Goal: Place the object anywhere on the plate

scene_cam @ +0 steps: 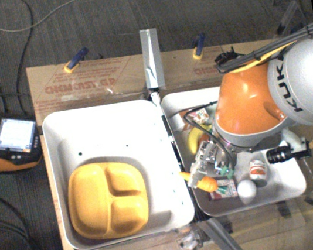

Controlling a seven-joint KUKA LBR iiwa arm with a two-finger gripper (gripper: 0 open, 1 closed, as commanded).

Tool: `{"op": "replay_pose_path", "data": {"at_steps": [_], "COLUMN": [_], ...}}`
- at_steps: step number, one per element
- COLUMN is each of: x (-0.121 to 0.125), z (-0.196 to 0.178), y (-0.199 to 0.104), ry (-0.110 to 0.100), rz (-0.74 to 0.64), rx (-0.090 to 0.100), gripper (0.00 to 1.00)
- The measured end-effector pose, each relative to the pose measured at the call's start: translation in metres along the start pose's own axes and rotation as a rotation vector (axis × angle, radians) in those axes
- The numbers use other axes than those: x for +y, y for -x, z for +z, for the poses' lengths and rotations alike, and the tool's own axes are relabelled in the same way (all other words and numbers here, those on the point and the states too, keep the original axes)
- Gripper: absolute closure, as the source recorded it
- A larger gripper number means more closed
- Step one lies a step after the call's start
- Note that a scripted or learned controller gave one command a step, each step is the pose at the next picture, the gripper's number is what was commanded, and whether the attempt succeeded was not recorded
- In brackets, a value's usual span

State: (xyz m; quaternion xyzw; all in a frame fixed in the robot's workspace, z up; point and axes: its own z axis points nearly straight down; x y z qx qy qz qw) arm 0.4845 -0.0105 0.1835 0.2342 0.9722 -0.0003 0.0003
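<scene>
While the gripper (207, 169) hovers over the right bin (286, 191), we cannot tell its state. We judge the orange carrot (205, 184) may slip before reaching the yellow plate (106, 200).

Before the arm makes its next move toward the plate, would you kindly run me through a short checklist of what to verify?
1. Plate sits in the left bin, top surface free: ok.
2. End effector is over the right bin, near its left wall: ok.
3. An object is held between the fingers: cannot tell; an orange item lies right below it.
4. Path to the plate crosses the divider between the bins; clearance: cannot tell.
5. White ball and small jar lie apart from the end effector: ok.
</scene>
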Motion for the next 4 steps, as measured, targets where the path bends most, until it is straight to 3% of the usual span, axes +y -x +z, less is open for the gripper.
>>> {"op": "replay_pose_path", "data": {"at_steps": [1, 2, 3, 4], "x": [0.018, 0.046, 0.151, 0.151], "z": [-0.003, 0.000, -0.011, -0.011], "y": [-0.008, -0.024, -0.037, -0.037], "ry": [0.001, 0.001, 0.003, 0.003], "rz": [-0.093, -0.488, -0.548, -0.548], "rx": [-0.005, 0.001, 0.001, 0.001], "gripper": [1.00, 1.00, 1.00, 0.00]}}
